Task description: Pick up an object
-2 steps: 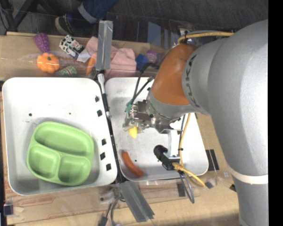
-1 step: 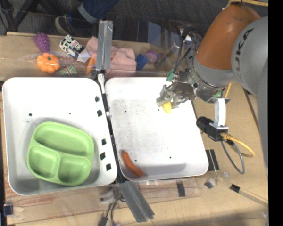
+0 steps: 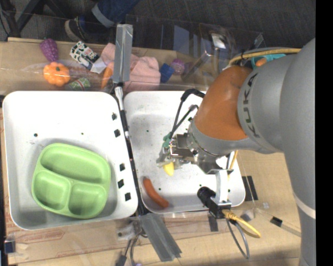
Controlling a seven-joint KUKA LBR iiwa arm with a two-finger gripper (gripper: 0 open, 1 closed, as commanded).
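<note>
My gripper (image 3: pixel 171 155) is low in the right bin (image 3: pixel 150 107), near its middle, hanging from the grey arm with the orange band (image 3: pixel 227 112). A small yellow object (image 3: pixel 169 169) lies right under the gripper's tip, partly hidden by it; whether it is held is not visible. An orange-red sausage-shaped object (image 3: pixel 154 193) lies on the bin floor near the front-left corner, apart from the gripper.
The left bin (image 3: pixel 22 107) holds a green divided plate (image 3: pixel 71 179). Behind the bins lie toys: a small orange pumpkin (image 3: pixel 56 73), a purple item (image 3: pixel 49 49) and a pink cloth (image 3: pixel 139 68). A divider with black clips (image 3: pixel 124 148) separates the bins.
</note>
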